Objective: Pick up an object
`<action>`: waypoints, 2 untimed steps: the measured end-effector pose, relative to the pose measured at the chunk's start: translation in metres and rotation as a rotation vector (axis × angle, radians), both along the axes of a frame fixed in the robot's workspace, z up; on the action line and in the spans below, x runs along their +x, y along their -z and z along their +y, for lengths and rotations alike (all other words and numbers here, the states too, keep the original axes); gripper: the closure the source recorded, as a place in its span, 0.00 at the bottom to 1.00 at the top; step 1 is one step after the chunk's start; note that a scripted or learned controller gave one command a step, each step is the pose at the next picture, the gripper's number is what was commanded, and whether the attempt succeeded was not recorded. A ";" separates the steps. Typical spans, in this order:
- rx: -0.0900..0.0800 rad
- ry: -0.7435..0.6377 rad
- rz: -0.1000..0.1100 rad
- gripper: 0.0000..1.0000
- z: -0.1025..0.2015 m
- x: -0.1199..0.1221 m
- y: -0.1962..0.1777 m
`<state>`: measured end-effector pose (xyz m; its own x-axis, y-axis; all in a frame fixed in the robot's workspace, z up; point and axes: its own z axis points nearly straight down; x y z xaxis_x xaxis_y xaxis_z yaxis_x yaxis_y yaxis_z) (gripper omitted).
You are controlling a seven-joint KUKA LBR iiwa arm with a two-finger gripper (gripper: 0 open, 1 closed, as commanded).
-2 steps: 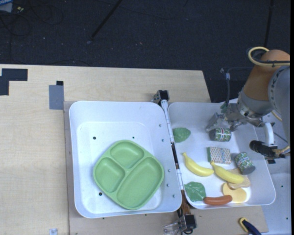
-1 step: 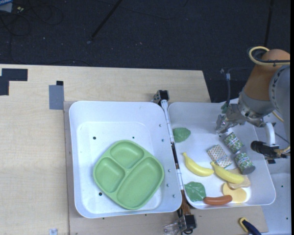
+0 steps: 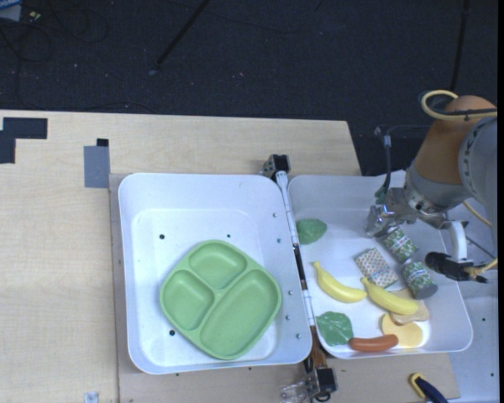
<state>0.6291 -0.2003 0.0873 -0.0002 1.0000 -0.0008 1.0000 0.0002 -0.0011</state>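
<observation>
Yellow bananas lie side by side in the right bin [image 3: 454,326]: one banana [image 3: 337,284] near the middle, a second banana [image 3: 392,299] toward the front right corner, its end over a pale round piece [image 3: 407,334]. Between them at the back sits a patterned block [image 3: 375,265]. A red sausage [image 3: 373,342] and a dark green leaf [image 3: 334,327] lie along the front edge; a lighter green leaf [image 3: 312,230] lies near the left wall. Two patterned cans [image 3: 409,263] rest toward the right wall, just under the gripper [image 3: 385,217]; whether its fingers are apart or closed cannot be told. A green divided plate [image 3: 221,298] sits in the left bin [image 3: 143,225].
</observation>
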 end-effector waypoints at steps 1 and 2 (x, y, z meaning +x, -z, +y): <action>0.000 -0.002 0.000 1.00 0.017 0.002 0.000; 0.000 0.002 -0.001 1.00 0.019 -0.008 -0.001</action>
<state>0.6212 -0.1811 0.0878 0.0017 1.0000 -0.0005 1.0000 -0.0017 -0.0001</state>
